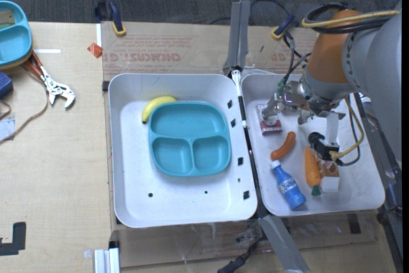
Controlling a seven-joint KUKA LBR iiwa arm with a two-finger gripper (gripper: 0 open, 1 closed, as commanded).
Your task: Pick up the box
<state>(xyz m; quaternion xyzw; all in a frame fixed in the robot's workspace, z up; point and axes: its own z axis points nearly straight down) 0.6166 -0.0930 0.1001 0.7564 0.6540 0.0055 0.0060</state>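
A small maroon and white box [271,128] lies flat in the right bin [358,201], near its upper left corner. My gripper [273,112] hangs directly over the box's far edge, touching it or just above it; I cannot tell which. The grey arm with its orange band [332,61] reaches in from the upper right. A second small box, white and brown [330,179], sits lower right in the same bin, beside a carrot [312,168].
The right bin also holds an orange sausage [283,146] and a blue bottle [289,186] just below the maroon box. A teal divided plate [190,137] and a banana [156,105] lie in the left bin [128,188]. Cables [332,149] dangle from the wrist.
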